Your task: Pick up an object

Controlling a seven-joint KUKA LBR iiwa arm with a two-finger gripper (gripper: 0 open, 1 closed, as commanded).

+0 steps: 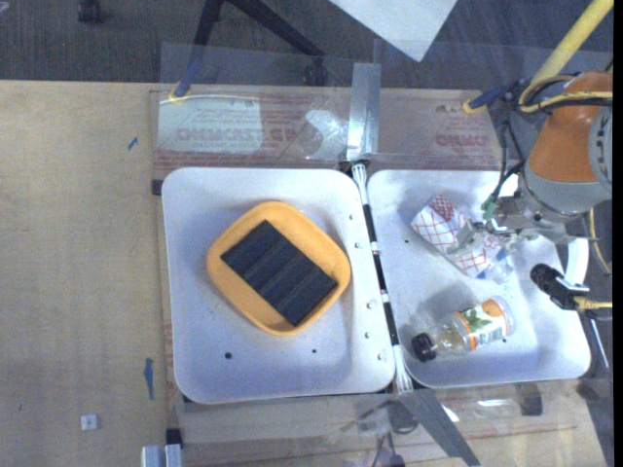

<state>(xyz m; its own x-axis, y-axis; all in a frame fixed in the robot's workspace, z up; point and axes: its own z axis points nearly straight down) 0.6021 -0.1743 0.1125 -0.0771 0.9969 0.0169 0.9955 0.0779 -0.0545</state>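
In the right bin [545, 358] a crumpled red-and-white checkered paper tray [450, 232] lies near the back. A clear plastic bottle [465, 327] with an orange label and a black cap lies on its side near the front. The left bin [195, 358] holds an orange dish [277, 266] with a black ridged insert. My gripper [498, 230] hangs low over the right bin, right at the checkered tray's right edge, under the grey wrist and orange band [569, 144]. Whether it touches the tray is unclear.
A metal divider [375, 261] separates the two bins. Clear plastic sheeting and a metal bracket [362, 115] sit behind them. Cables [516, 95] and a black part [551, 286] hang beside the arm over the right bin's right side. Bare wooden bench [68, 261] extends to the left.
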